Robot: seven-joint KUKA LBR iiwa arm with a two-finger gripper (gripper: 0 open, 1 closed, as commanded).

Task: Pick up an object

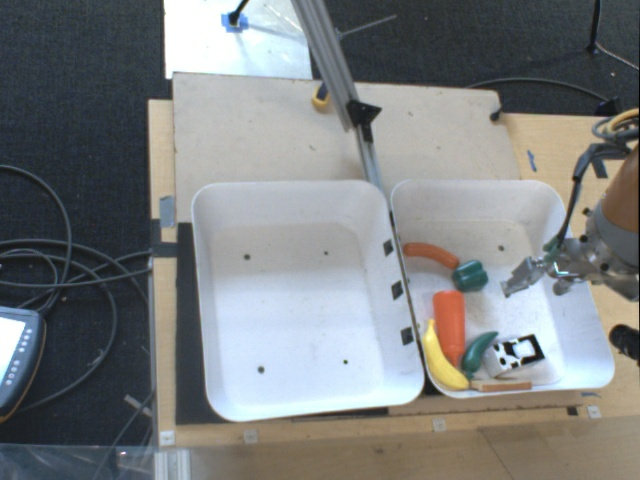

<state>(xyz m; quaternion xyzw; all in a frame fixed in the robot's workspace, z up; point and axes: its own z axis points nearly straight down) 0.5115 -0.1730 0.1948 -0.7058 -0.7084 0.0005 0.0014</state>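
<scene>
Your gripper (537, 273) reaches in from the right edge and hangs over the right-hand bin (480, 200), above its right half. Its two grey metal fingers (518, 278) point left toward the middle of that bin, but the view is too small and slanted for you to tell whether they are spread or closed. Nothing can be seen between them, and they touch none of the objects. Every object lies in the right bin, crowded into its left and near parts. Nearest the fingertips, just to their left, is a small dark green piece (469, 275), sitting at the end of a curved orange sausage shape (428, 254). Below those, an orange carrot-like cylinder (450, 325) lies lengthwise, with a yellow banana (438, 356) along the left wall beside it. A dark green curved object (479, 349) rests against the carrot's lower end, and next to it, toward the near right corner, sits a black-and-white block (516, 353), with a thin brown stick (500, 386) along the near rim. The left-hand bin (290, 293) sits just beside the right one, walls touching. A grey pole (330, 53) slants down from the top of the view toward the seam between the bins.
</scene>
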